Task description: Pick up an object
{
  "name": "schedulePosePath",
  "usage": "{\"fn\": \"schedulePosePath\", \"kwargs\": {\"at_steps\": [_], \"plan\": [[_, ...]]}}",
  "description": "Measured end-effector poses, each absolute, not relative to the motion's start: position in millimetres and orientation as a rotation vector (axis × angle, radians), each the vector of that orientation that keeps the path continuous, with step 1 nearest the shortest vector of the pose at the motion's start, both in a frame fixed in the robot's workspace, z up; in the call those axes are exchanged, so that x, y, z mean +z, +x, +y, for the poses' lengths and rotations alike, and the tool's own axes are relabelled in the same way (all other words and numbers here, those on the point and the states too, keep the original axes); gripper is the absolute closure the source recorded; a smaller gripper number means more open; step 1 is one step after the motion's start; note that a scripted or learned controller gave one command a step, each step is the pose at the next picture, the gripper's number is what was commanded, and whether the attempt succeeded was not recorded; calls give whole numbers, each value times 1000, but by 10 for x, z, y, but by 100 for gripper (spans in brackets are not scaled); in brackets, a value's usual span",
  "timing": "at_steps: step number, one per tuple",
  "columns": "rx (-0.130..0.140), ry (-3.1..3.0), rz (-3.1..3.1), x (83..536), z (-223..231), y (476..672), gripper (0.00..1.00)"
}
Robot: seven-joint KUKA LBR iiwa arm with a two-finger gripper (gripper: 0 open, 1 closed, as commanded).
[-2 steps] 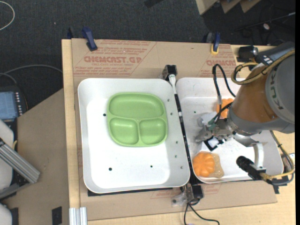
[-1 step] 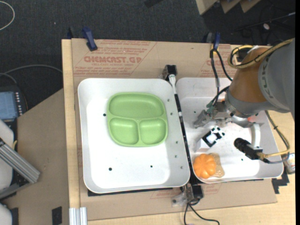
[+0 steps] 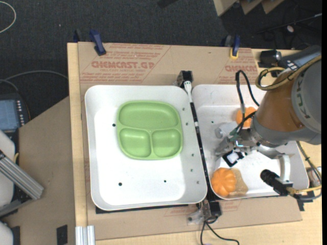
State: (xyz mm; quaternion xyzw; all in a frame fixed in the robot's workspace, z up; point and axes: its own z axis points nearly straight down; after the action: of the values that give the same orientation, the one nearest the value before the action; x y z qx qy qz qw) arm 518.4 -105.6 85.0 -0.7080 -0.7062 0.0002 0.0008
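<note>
**Arm pose.** The arm (image 3: 286, 111) is seen reaching in from the right above the right bin (image 3: 212, 103). Its grey body and orange band are laid across the right half of that bin, and the wrist is turned down and leftward toward the bin's middle. The gripper (image 3: 229, 146) is positioned low over the bin floor, near the centre and apart from the wall shared with the left bin (image 3: 97, 152). Whether it is released or clenched cannot be told. A small dark-and-white piece (image 3: 231, 158) is noted at its near side; whether this belongs to the gripper or lies in the bin cannot be told.

**Task items.** An orange object (image 3: 223, 181) is found in the near left corner of the right bin, close to the gripper but apart from it. It is rounded, and a tan piece (image 3: 239, 184) is set against its right side. Taken together, their long axis is laid left to right, along the bin's near wall, with the orange end pointed toward the left bin. A second orange object (image 3: 246, 115) is located at the far side of the right bin, partly covered by the arm; its axis cannot be judged.

**Other contents.** A green divided plate (image 3: 149, 129) is recorded in the left bin, its long side laid left to right.
</note>
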Motion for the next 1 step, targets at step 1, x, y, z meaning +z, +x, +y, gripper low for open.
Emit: {"fn": "schedulePosePath", "kwargs": {"at_steps": [1], "plan": [[-10, -2231, -2227, 972, -1061, 5233, 100]]}}
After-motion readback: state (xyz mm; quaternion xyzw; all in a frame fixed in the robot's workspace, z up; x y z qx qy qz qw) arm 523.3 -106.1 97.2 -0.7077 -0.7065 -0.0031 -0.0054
